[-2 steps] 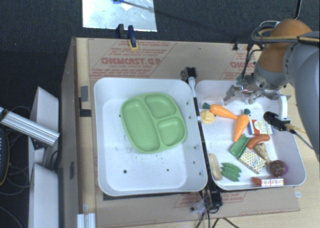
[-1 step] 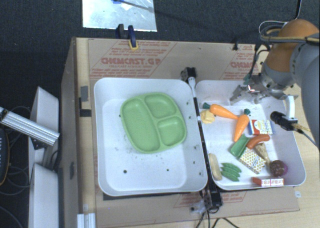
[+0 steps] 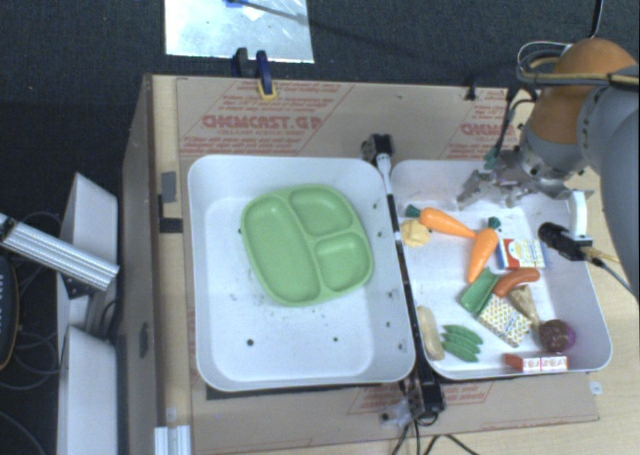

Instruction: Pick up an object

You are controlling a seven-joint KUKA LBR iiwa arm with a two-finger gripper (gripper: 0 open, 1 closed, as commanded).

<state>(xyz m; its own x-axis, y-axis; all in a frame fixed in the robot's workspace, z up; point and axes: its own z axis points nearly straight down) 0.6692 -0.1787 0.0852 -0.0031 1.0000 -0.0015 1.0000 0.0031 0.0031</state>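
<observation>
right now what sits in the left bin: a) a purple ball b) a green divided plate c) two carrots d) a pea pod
b: the green divided plate lies in the left bin, while the carrots, pea pod and other toy foods are in the right bin.

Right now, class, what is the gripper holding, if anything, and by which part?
Nothing is visibly held: the gripper hovers over the right bin's far end, with no object between its fingers.
</observation>
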